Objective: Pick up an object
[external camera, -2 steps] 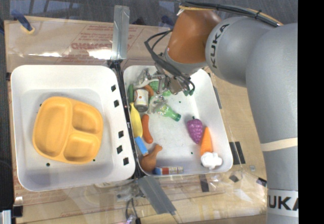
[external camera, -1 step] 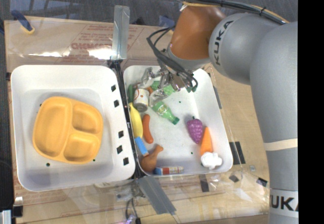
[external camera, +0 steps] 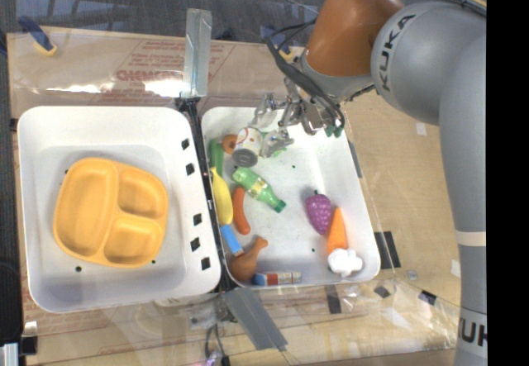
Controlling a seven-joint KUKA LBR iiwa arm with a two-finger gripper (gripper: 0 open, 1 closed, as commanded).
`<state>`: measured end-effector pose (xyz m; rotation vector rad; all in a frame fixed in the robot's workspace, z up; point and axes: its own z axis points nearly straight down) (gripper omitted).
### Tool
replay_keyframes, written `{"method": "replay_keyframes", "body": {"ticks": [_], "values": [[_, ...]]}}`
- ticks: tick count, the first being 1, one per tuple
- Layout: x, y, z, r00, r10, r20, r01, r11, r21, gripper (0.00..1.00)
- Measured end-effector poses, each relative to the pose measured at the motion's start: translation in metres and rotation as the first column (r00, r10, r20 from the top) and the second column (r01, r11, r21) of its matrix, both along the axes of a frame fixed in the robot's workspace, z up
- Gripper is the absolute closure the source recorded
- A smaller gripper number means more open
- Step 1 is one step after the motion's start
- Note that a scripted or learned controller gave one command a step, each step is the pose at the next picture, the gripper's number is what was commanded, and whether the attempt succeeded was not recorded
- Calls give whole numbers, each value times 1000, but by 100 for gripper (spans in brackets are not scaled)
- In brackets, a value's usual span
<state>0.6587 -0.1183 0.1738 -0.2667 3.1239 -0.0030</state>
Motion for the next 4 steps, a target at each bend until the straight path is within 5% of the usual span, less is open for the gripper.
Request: {"method": "replay_keyframes", "body": {"ticks": [1, 2, 3, 4], "values": [[-39, -52, 76, 910, 415, -1, -415, 910, -4, 100], [-147, -81, -57, 990, 140, -11, -140, 990, 4, 100], [-90, -92, 75, 998, -59, 5, 59, 998, -2, 100], [-91, -92, 72, 998, -59, -2, 59, 998, 0, 0]]}}
